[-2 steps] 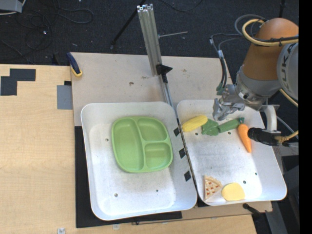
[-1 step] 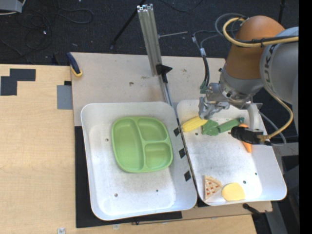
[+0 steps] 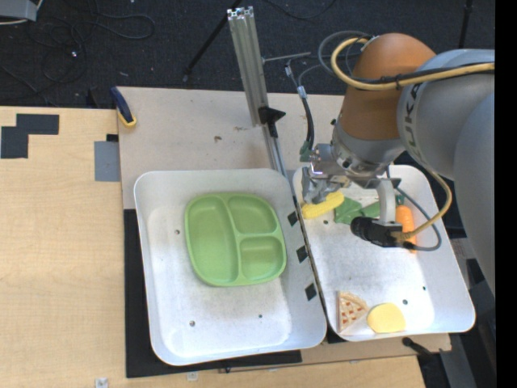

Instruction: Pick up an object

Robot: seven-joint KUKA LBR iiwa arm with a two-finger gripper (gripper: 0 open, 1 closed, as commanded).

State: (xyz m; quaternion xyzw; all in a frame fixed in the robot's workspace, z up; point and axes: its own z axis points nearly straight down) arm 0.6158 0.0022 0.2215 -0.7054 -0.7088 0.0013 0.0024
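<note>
My gripper (image 3: 321, 191) hangs low over the far left corner of the right bin (image 3: 436, 314), under the arm's orange band. A yellow banana-shaped piece (image 3: 321, 208) lies right beneath it, touching or nearly touching the gripper's tip. Just to the right of that sits a green leafy piece (image 3: 349, 211). An orange carrot (image 3: 405, 220) lies further right, partly behind a black cable. At the bin's near edge are a pizza slice (image 3: 350, 310) and a round yellow piece (image 3: 386, 318).
The left bin (image 3: 161, 297) holds a green divided plate (image 3: 236, 238). An aluminium post (image 3: 250, 71) rises behind the divider between the bins. The arm's bulk covers the far right of the right bin.
</note>
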